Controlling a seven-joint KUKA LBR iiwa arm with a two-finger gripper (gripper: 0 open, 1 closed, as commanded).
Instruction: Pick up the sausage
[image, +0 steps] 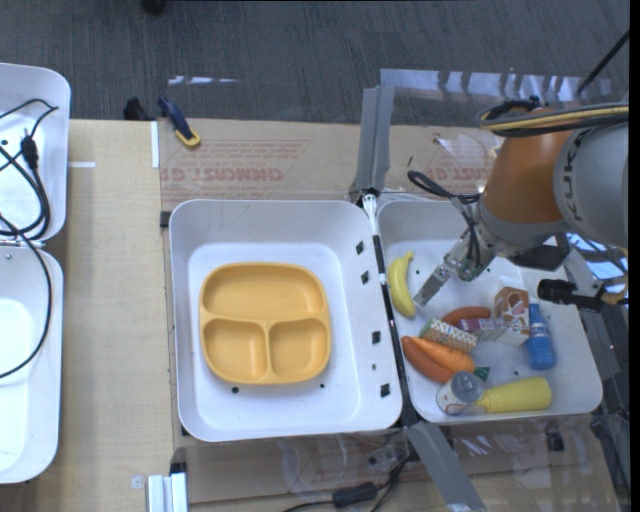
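**Now the pincer is hanging over the right bin, above the food**

Now the grey arm (560, 175) with its orange band is reaching in from the right and is leaning over the right bin (575, 400). Its pincer (432, 287) is pointing down and to the left, and it is hovering just beside the banana (401, 284), between the banana and the sausage (466, 316). Nothing is sitting between its fingers; whether they are apart or together I cannot tell from this angle.

The sausage, reddish brown, is lying almost flat near the middle of the right bin, below and to the right of the pincer. It is touching a small patterned packet (448, 334) just under it, and a carrot (432, 359) is lying under that packet. To the right of the sausage a small carton (512, 312) is standing beside a blue bottle (540, 340). At the front of the bin a yellow bottle (515, 396) is lying on its side, next to a round grey lid (463, 386).

The left bin (190, 330) is holding a yellow plate (266, 322) with three compartments. Both bins are resting side by side on the surface (110, 300).
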